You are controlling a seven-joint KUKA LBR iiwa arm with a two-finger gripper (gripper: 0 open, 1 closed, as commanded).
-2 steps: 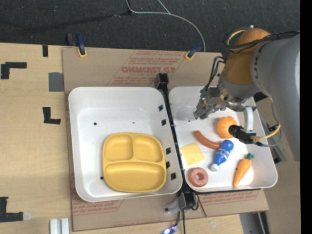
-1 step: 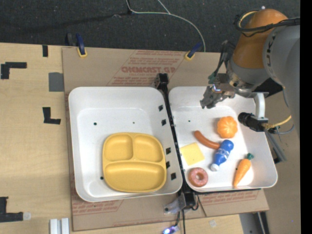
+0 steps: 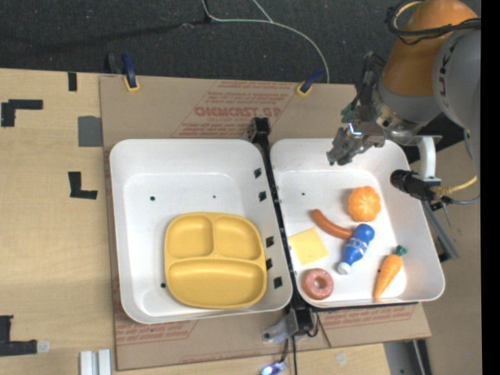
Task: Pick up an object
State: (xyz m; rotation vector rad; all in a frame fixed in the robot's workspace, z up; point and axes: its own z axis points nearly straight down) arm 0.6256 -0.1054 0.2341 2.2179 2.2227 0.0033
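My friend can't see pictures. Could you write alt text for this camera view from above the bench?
A robot arm reaches in from the right, its gripper above the far edge of the right bin, which has an orange, sausage, cheese slice, blue bottle, donut and carrot. The left bin bears a yellow divided plate.

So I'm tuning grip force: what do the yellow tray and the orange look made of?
The yellow tray looks like moulded plastic: uniform colour, rounded compartments, a soft matte sheen. The orange seems to be a plastic toy, smooth and evenly coloured with a slight gloss; whether hard or squashy can't be told.
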